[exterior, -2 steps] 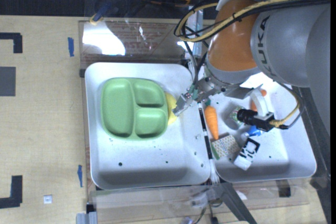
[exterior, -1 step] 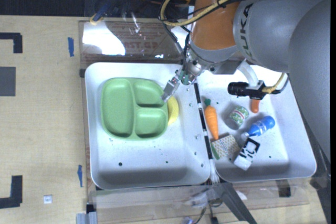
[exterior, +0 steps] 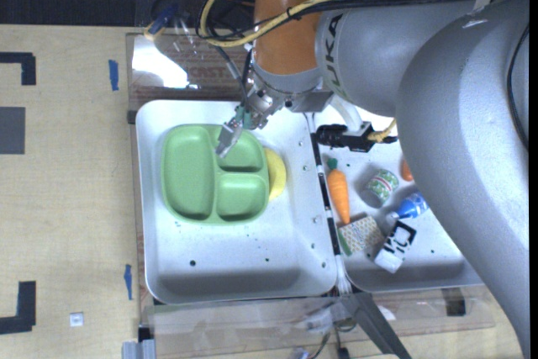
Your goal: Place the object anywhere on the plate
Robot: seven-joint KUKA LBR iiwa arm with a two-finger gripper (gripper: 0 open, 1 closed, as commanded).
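Hand [exterior: 229, 139] over green plate [exterior: 210, 176], objectless

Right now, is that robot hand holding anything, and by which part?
It cannot be told. The gripper hangs over the green plate, and the view is too blurred there to show anything in it.

Counted: two white bins [exterior: 168, 265], one green plate [exterior: 197, 176], one carrot [exterior: 338, 193], one yellow object [exterior: 276, 172].
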